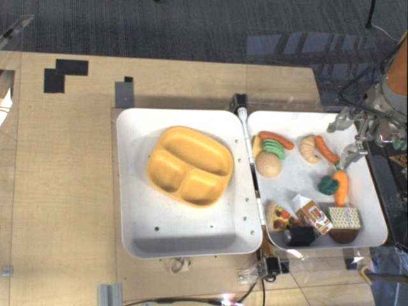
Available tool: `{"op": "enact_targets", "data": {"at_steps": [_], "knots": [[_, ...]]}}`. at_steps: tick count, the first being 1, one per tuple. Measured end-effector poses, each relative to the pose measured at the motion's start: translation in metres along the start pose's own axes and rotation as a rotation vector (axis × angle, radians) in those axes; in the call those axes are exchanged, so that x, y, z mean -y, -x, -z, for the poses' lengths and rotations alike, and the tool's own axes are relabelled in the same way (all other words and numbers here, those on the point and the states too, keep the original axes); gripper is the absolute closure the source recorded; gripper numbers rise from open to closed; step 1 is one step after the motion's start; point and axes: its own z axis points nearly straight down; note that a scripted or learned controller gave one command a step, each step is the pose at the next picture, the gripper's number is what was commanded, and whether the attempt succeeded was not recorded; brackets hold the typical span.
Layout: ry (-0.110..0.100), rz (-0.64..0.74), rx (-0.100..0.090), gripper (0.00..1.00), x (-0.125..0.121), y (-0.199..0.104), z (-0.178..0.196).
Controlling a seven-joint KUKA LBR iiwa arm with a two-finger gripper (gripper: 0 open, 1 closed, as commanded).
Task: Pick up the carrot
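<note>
The arm (396,81) is reaching in from the right, hanging over the far right corner of the right bin (376,231). The gripper (354,142) is sitting above the bin's right side, metal parts glinting, and whether it is released or clenched, I cannot tell from this angle. Nothing is showing between its tips.

The carrot (342,187) is lying in the right bin, near the right wall, orange body pointing toward the near edge, its green top (328,185) bunching at its left. It is just below the gripper in the view, apart from it.

Around it, plenty is crowding the bin. A sausage (325,150) is lying slantwise just beyond the carrot, beside a pale croissant (309,149). Further left, a second orange-red piece (276,138) is resting over a green ridged one (275,148), and a tan ball (268,165) is sitting just in front of them. Along the near side, a patterned box (344,218) is sitting by a brown carton (315,217), with a black object (299,236) and a pizza slice (280,218) to their left.

The left bin (137,234) is holding a yellow tray (189,164) with three compartments, lying tilted in the middle. Both bins are sitting side by side on the bench (57,190), their inner walls touching.
</note>
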Motion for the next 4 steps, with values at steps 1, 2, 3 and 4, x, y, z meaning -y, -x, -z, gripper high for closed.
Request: {"op": "enact_targets", "data": {"at_steps": [1, 2, 3, 4], "knots": [[-0.001, 0.109, 0.004, 0.0, 0.021, 0.001, -0.123], [-0.013, 0.29, 0.026, 0.0, 0.022, -0.002, -0.129], [-0.017, 0.669, 0.028, 0.0, 0.022, -0.006, -0.129], [-0.013, 0.959, 0.027, 0.0, 0.016, -0.012, -0.129]]}}
